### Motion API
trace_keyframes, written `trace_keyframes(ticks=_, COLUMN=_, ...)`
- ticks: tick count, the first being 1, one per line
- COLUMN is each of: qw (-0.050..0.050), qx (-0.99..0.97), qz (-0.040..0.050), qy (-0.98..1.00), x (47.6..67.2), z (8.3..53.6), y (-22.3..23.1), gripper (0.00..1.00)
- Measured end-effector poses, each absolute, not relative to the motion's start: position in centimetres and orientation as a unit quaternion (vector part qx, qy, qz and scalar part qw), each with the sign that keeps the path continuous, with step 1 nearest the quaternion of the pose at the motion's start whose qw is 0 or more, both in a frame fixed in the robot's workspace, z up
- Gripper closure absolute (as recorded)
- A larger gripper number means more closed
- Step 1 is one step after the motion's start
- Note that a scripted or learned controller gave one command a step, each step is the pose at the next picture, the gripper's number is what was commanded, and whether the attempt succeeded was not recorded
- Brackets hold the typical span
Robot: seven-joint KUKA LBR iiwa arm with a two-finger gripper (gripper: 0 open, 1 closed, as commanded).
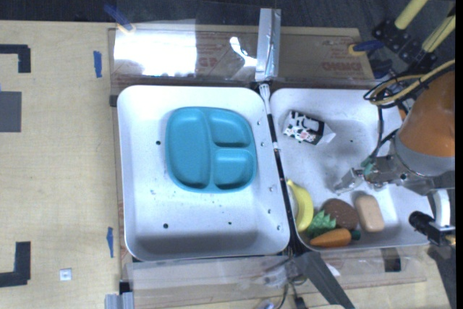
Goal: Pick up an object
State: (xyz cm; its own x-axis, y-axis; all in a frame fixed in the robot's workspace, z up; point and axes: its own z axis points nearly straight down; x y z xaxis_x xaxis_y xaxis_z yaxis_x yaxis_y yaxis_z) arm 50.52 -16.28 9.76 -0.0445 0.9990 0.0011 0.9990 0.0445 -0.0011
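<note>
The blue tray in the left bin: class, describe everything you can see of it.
The blue tray is a rounded, plastic-looking plate in light blue, divided by raised ridges into three compartments: one large on the view's left, two smaller on the right. It lies flat, right side up, near the middle of the left white bin, resting on its floor. Nothing sits in it or touches it otherwise.

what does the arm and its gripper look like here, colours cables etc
The arm enters from the right as a bulky rounded body with an orange band above grey. Black cables loop around its upper side. The gripper is a small grey metallic piece with a touch of green at its base.
</note>
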Motion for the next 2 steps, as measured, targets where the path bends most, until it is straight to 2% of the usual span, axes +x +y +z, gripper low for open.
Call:
trace_keyframes(ticks=1, qw=-0.002, qx=-0.717, qz=-0.0013, qy=-0.697, x=55.8, z=8.7, y=-14.7, gripper=0.00)
trace_keyframes(ticks=2, qw=-0.002, qx=-0.605, qz=-0.0012, qy=-0.797, x=59.5, z=14.2, y=-12.1, gripper=0.00)
